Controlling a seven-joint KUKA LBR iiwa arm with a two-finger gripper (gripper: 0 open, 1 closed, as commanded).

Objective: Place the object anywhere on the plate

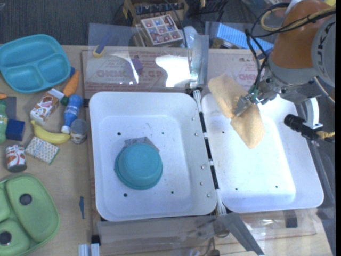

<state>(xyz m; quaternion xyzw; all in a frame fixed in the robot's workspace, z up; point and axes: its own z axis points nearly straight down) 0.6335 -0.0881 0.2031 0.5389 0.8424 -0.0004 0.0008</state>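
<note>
A round teal plate (pixel 139 166) lies in the left white bin (pixel 106 111), over a small grey patch. A tan cloth (pixel 250 128) hangs at a slant over the far left part of the right white bin (pixel 277 185). My gripper (pixel 246 105) comes in from the upper right. Its fingers are pinched on the middle of the cloth, which droops on both sides of them. The cloth and gripper are well to the right of the plate, past the wall between the bins.
Left of the bins the bench bears a teal divided tray (pixel 34 63), a green tray (pixel 24 217), a banana (pixel 50 133), a blue-and-white bottle (pixel 70 113), a small carton (pixel 46 104) and a can (pixel 16 157). Boxes stand behind the bins.
</note>
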